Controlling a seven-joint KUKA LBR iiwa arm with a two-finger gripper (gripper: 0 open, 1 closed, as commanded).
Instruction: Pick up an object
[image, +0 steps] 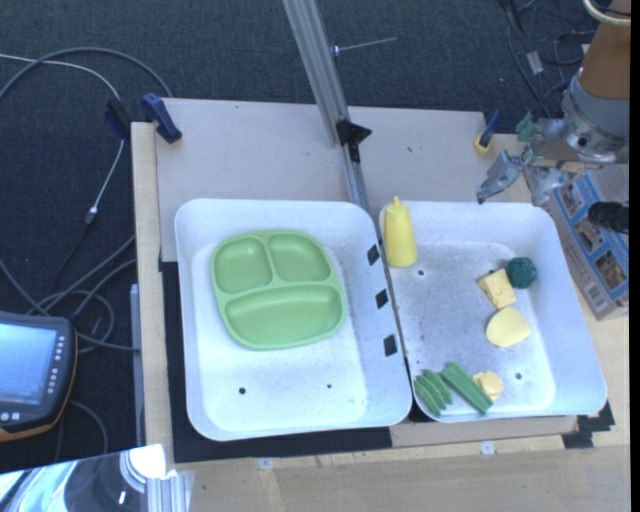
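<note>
The gripper (520, 178) hovers above the right bin's (570, 300) far corner, fingers apart and holding nothing. A yellow bottle (399, 233) lies by the left bin's green tray (277, 289).

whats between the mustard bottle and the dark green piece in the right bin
In the camera view, only bare bin floor lies between the yellow bottle and the dark green piece.

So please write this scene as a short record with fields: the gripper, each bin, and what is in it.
gripper: above the bench, beyond the right bin's far edge, nothing between its fingers
left bin: green divided plate
right bin: yellow bottle, dark green piece, three yellow pieces, green bean pods
</note>
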